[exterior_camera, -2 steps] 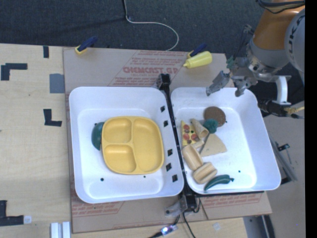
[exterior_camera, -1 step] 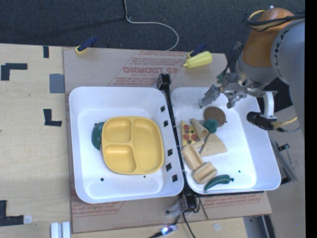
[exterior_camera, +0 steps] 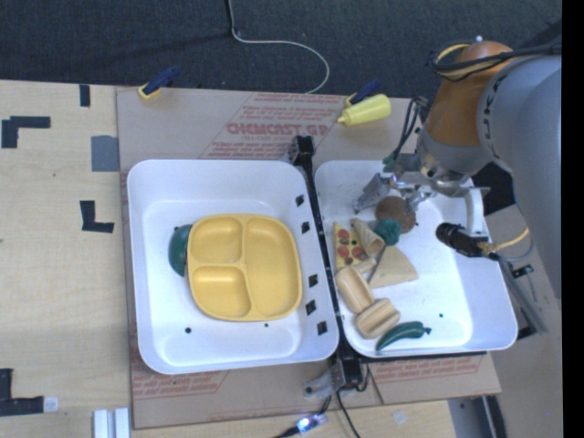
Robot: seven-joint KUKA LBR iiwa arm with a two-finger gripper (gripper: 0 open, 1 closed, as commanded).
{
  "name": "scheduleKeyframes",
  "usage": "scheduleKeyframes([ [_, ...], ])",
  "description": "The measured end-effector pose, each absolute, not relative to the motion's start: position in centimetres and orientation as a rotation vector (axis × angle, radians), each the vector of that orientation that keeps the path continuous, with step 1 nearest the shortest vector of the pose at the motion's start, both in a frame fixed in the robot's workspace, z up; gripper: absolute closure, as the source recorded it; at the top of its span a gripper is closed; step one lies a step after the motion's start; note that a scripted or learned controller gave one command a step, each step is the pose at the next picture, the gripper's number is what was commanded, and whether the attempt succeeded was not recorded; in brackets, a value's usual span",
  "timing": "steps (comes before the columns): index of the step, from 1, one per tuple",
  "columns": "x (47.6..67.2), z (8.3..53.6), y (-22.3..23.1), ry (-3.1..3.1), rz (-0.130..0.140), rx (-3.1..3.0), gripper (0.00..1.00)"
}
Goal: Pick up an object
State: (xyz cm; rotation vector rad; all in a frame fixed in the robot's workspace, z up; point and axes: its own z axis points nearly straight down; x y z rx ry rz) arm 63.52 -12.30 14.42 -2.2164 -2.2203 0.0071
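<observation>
So the claw (exterior_camera: 399, 192) is sitting down in the right white plastic bin (exterior_camera: 474, 328), roughly 11 o'clock in that bin, right over a round brown ball-looking thing (exterior_camera: 394, 211). Can't tell how wide it's open or if it's got anything, the metal bits and the brown thing overlap too much from this angle, so not calling it a grab.

Rest of the pile is bunched at the bin's 9 o'clock side, prob bc it all slid toward the divider: a teal rounded piece (exterior_camera: 387, 231) touching the brown ball at its 6, a pizza-slice toy w/ red dots (exterior_camera: 351, 241), a tan wedge like a bread slice (exterior_camera: 392, 268), two tan bread-roll shapes (exterior_camera: 363, 303) stacked toward 6, and a green chili pepper toy (exterior_camera: 401, 334) near the bin's 6 o'clock rim.

Left white plastic bin (exterior_camera: 151, 272) has a yellow divided plastic plate (exterior_camera: 245, 265) flat in the middle w/ a dark teal thing (exterior_camera: 179, 249) poking out from under its 9 o'clock edge, so that one's half buried, bad pick imo.

Arm comes in from 3 o'clock, wrist tilted down toward the clutter. My guess is it's going for the brown ball since it's on top and free on the 12 side. Risk: the neighbours are touching, could nudge them.
</observation>
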Motion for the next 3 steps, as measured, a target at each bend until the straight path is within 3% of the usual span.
scheduleKeyframes([
  [1, 63.5, 9.1, -12.2, -2.224, 0.004, -2.217, 0.0],
  [2, 63.6, 10.5, -12.1, -2.228, -0.001, -2.219, 1.0],
  [3, 64.4, 16.1, -12.8, -2.224, -0.002, -2.222, 1.0],
])
